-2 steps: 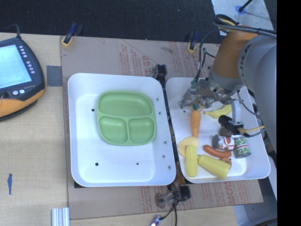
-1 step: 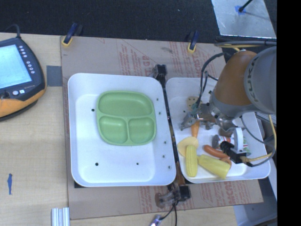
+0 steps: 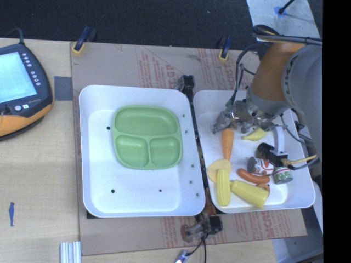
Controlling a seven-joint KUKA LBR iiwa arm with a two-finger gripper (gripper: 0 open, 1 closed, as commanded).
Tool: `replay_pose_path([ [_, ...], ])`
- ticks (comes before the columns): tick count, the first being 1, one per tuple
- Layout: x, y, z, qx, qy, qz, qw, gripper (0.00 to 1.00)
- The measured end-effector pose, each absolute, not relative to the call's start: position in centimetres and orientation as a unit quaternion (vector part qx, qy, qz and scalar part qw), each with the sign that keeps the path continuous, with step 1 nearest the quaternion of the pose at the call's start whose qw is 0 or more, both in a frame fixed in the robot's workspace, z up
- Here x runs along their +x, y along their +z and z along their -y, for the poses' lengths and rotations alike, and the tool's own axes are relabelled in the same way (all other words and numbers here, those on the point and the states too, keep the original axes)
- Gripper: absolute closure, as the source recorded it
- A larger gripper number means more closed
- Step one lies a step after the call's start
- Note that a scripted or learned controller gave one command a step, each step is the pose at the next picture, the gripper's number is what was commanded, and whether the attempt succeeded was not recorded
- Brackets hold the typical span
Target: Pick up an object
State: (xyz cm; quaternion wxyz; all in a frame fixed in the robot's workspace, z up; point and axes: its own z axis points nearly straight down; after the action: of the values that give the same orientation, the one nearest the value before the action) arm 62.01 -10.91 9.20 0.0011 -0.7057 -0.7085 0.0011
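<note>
Gripper point(image 3: 229, 120) low in the right bin point(image 3: 211, 106), finger state impossible to tell, carrot point(image 3: 227, 143) just below its tip, corn point(image 3: 223, 186) nearer the front, green tray point(image 3: 147, 136) in the left bin point(image 3: 93, 163)

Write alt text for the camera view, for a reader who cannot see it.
The grey arm's gripper hangs low over the far end of the right bin, just above a toy carrot, with a corn cob, a sausage and other toy food nearer the camera. The left bin holds a green divided plate.
</note>
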Motion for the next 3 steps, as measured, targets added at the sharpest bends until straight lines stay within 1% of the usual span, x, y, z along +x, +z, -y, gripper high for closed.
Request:
replay_pose_path([
  [1,62.4,9.2,10.0,-0.705,0.0012,0.709,0.001,0.0],
  [2,56.5,9.2,12.3,-0.705,0.0022,0.709,0.002,0.0],
  [3,58.6,9.2,9.3,-0.705,0.0018,0.71,0.001,0.0],
])
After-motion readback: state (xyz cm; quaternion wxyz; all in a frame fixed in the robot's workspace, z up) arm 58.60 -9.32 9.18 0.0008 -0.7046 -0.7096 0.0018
